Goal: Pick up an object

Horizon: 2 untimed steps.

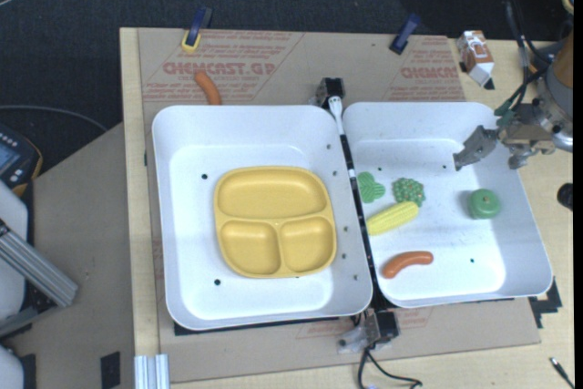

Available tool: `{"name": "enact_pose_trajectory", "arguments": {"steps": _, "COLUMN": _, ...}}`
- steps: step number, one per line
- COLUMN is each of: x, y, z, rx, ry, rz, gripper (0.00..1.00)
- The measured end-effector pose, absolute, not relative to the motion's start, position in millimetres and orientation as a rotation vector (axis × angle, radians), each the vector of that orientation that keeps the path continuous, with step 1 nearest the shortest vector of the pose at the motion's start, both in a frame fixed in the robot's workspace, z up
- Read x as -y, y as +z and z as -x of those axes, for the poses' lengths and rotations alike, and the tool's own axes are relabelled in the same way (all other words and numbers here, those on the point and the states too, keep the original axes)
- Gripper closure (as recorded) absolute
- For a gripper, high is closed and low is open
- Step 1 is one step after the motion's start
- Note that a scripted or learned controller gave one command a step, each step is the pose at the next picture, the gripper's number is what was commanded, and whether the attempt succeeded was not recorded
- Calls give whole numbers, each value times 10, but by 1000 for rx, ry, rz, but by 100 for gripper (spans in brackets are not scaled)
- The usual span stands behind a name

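The grey arm (557, 96) is cut off at the right edge; its claw (496, 148) is blurred, finger position unclear.

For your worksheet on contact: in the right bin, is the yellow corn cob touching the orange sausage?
Apart. The camera view shows bare white bin floor between the corn cob and the sausage, which lies lower in the right bin.
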<state>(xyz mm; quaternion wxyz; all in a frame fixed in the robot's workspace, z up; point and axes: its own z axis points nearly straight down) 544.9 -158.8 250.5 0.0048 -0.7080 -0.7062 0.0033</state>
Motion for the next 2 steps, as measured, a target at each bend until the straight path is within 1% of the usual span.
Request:
{"name": "enact_pose_trajectory", "arguments": {"steps": 1, "x": 1586, "y": 2568, "z": -5472, "rx": 2222, "ry": 0, "rz": 2222, "gripper": 0}}
{"name": "enact_pose_trajectory", "arguments": {"steps": 2, "x": 1661, "y": 2104, "z": -5451, "rx": 2216, "ry": 4, "rz": 2219, "gripper": 0}}
